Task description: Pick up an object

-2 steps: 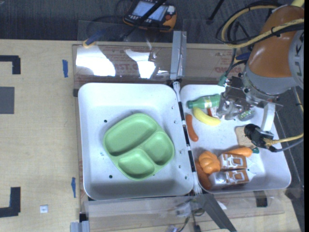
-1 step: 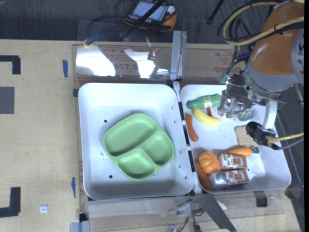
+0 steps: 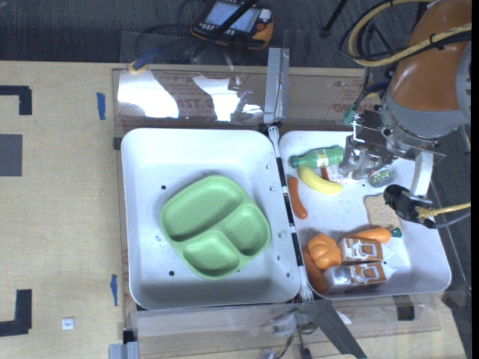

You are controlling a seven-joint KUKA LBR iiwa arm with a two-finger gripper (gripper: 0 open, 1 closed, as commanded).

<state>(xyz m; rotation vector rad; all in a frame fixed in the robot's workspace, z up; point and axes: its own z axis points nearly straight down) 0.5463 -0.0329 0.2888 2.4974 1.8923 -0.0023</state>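
My gripper [image 3: 358,163] hangs low over the back of the right bin [image 3: 434,264], below the grey wrist with its orange band. Just left of it lies a green bottle [image 3: 318,158] on its side, with a yellow banana [image 3: 320,182] in front of it. The gripper's tip sits close to the bottle's right end and the banana's right end; I cannot tell whether it touches either. A small greenish clear item [image 3: 380,176] lies just right of the gripper.
A red sausage-like piece [image 3: 297,197] lies by the right bin's left wall. An orange pepper [image 3: 324,252], a carrot [image 3: 374,235], a brown-and-white carton [image 3: 359,262] and a tan slice [image 3: 380,214] fill its front. The left bin [image 3: 142,200] holds a green divided plate [image 3: 215,225].
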